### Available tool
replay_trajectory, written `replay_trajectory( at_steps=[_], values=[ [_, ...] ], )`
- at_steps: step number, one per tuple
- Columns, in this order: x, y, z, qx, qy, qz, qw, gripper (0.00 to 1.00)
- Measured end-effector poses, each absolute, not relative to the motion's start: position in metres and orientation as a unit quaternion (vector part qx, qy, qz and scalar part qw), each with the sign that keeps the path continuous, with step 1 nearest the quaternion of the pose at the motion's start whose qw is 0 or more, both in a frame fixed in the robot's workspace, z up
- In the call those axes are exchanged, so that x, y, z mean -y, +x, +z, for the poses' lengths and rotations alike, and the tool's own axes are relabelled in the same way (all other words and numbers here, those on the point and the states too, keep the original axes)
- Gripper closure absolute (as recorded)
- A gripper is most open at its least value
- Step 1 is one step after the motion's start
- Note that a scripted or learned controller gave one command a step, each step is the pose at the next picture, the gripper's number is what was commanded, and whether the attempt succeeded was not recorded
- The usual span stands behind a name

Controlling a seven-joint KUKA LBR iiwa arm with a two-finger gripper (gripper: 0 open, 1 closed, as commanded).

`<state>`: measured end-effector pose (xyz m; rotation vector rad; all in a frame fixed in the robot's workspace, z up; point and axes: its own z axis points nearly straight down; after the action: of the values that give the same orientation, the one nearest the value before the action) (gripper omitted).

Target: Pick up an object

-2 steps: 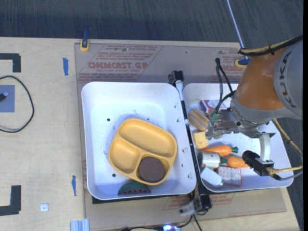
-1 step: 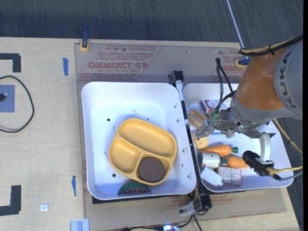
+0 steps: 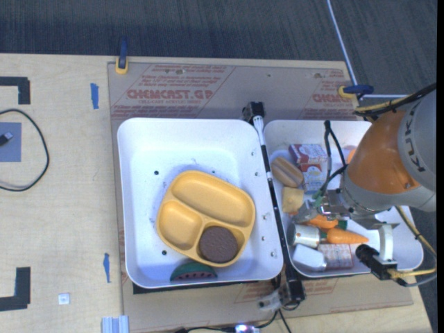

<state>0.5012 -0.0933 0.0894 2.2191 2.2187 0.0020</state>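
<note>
Arm (image 3: 388,161) over right bin (image 3: 413,254) — jaws state cannot be told; carrot (image 3: 345,237) lies just below the wrist, beside toy food.

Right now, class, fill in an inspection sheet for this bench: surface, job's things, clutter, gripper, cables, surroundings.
Surface: wooden bench bearing left bin and right bin.
Job's things: right bin holds a carrot, hot dog, red-and-white carton and other small items.
Clutter: left bin holds a yellow tray with a brown disc; watermelon slice beside it.
Gripper: hidden under the arm above the right bin; state unclear.
Cables: black loop at left; black cable along the arm.
Surroundings: dark carpet.
</note>
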Motion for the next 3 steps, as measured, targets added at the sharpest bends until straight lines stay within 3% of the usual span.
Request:
replay_trajectory(
  at_steps=[1, 2, 3],
  values=[
    [0.094, 0.504, 0.101, -0.707, 0.707, 0.0026, 0.006, 1.0],
    [0.029, 0.483, 0.185, -0.708, 0.707, 0.0008, 0.0, 1.0],
    [-0.034, 0.495, 0.201, -0.708, 0.707, 0.0009, 0.001, 1.0]
  ],
)
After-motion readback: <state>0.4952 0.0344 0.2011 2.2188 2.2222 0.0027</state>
